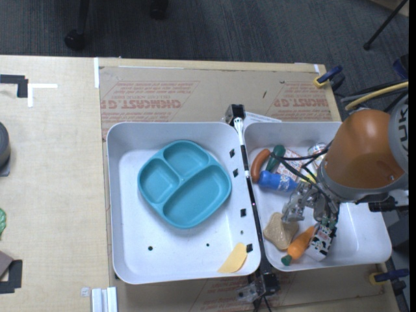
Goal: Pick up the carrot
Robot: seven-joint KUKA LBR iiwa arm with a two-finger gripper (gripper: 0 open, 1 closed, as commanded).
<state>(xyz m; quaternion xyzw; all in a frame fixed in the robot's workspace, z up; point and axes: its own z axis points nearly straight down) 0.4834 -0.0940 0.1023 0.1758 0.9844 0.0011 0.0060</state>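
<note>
Gripper (311, 218) finger state unclear, above tapered orange carrot (299, 244) in right bin (370, 249); left bin (130, 252) holds sectioned blue plate (185, 184).

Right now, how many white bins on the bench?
2. Left bin holds the blue divided plate; right bin holds the carrot and clutter, partly hidden by the arm.

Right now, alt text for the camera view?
The arm's tool hangs low over the right bin, just above a small orange carrot lying beside a tan piece near the front wall. The left bin holds a blue divided plate and a yellow wedge.
</note>
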